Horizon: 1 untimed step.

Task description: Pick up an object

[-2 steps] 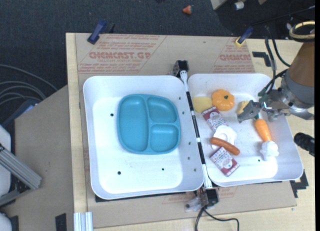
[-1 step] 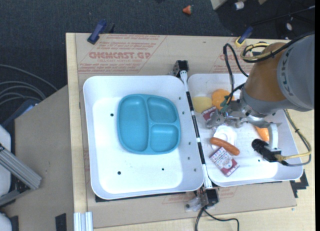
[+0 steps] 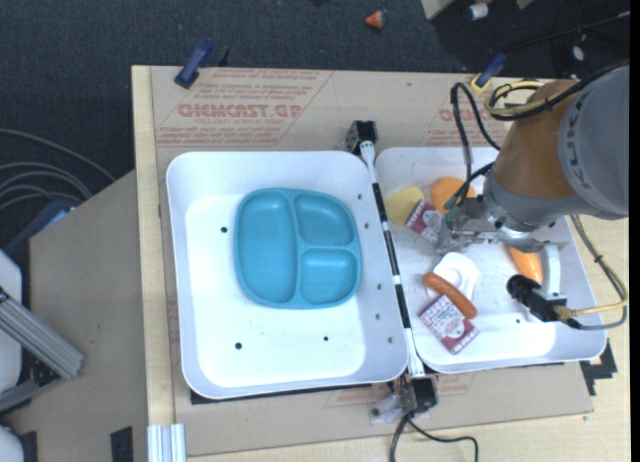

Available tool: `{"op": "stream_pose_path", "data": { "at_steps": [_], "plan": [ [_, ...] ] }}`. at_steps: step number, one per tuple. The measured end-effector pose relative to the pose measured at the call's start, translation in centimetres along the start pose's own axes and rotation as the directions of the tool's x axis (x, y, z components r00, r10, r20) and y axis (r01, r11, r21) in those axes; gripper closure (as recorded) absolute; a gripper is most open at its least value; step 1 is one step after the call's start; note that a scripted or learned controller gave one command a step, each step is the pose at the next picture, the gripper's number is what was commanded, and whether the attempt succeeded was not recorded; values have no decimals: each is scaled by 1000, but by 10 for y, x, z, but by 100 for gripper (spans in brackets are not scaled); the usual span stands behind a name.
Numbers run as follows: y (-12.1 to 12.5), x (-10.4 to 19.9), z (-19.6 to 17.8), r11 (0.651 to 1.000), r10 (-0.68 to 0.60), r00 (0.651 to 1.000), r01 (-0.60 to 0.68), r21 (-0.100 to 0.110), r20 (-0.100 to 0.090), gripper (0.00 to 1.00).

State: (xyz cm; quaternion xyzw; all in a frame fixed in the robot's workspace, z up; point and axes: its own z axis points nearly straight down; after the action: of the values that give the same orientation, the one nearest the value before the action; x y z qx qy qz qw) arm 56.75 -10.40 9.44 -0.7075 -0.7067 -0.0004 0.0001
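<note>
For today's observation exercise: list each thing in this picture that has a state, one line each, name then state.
blue divided plate: lying flat in the left bin, compartments bare
hot dog: lying flat in the right bin, beside the gripper
red-and-white packet: lying flat, near the front wall
yellow piece: resting by the divider
gripper: low over the right bin's items, fingers hidden

a robotics lab or test cell. the bench (image 3: 300, 100) is a board still under brown protective paper printed "chemcast", well left of the gripper (image 3: 462, 233), with blue clamps (image 3: 193, 64) on its far edge. two white bins (image 3: 200, 250) are latched together beside the gripper. loose cables (image 3: 40, 170) lie on dark carpet (image 3: 150, 0) far to its left, near aluminium framing (image 3: 40, 335).
</note>
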Motion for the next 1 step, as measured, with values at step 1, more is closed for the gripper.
{"op": "stream_pose_path", "data": {
  "at_steps": [1],
  "plan": [
    [0, 0, 0, 1000, 0, 1000, 0, 0, 0, 0]
  ]
}}
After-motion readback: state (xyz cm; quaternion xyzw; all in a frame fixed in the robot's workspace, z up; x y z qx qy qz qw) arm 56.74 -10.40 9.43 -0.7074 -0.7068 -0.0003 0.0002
